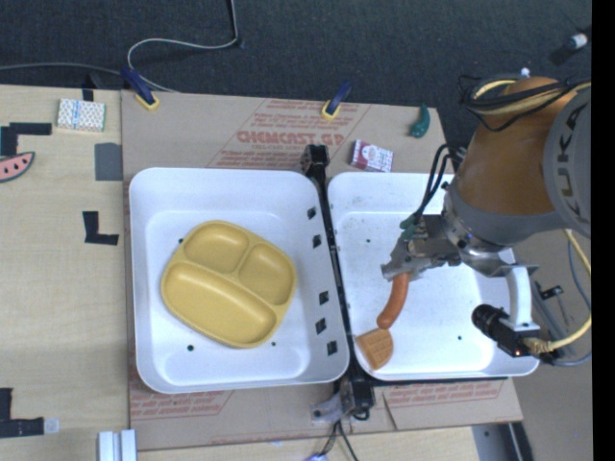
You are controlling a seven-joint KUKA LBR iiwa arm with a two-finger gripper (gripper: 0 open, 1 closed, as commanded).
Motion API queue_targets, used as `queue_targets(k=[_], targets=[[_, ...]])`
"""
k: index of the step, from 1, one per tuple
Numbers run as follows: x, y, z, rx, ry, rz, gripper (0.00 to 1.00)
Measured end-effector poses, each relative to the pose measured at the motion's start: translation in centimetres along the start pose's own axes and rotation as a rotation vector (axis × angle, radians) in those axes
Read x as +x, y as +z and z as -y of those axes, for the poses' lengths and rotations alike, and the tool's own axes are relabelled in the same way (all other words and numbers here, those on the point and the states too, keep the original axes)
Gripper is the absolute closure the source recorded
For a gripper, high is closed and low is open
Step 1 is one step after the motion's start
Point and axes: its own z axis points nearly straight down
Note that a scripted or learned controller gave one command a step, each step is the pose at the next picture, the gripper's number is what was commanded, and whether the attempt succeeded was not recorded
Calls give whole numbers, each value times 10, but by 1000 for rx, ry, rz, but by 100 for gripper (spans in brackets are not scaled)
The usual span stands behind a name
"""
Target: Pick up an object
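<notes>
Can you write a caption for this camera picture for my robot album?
Robot gripper over a hot dog in the right bin; yellow tray beside.

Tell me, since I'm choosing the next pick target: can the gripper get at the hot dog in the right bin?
Probably yes. The gripper hangs right at the upper end of the hot dog, which lies bare on the right bin floor; the nearby bread piece sits below it.
</notes>
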Motion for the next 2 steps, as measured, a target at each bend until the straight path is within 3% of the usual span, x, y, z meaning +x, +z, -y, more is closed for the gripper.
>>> queue_targets(k=[2], targets=[[27,-3,0,0,-1,-1,100]])
